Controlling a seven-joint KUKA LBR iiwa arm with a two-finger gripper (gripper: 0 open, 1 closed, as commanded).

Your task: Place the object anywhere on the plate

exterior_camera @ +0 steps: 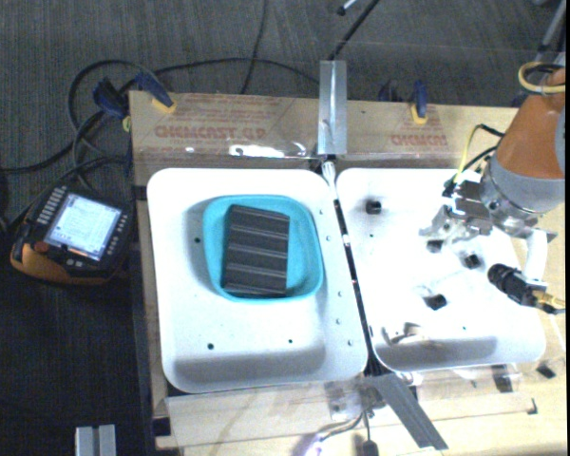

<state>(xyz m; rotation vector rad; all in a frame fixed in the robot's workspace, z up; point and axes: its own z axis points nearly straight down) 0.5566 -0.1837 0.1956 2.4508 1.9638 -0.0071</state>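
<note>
Dark carpet surrounds the wooden worktop [266,131]. Left bin [171,283] carries a blue plate [309,255] with a ridged dark grey block [256,250] lying on it. Pincer [456,240] hangs over the right bin [399,283]; its grip cannot be told.

We see two white bins [256,364] on a pale wooden bench [218,129] printed with faded reddish lettering. In the left bin, a turquoise plate [309,245] carries a dark grey block [256,249] ribbed with lengthwise grooves. The arm [537,145] shows orange above grey. A yellow-orange pendant [71,234] has a pale blue screen. The floor [57,27] is dark grey carpet.
</note>
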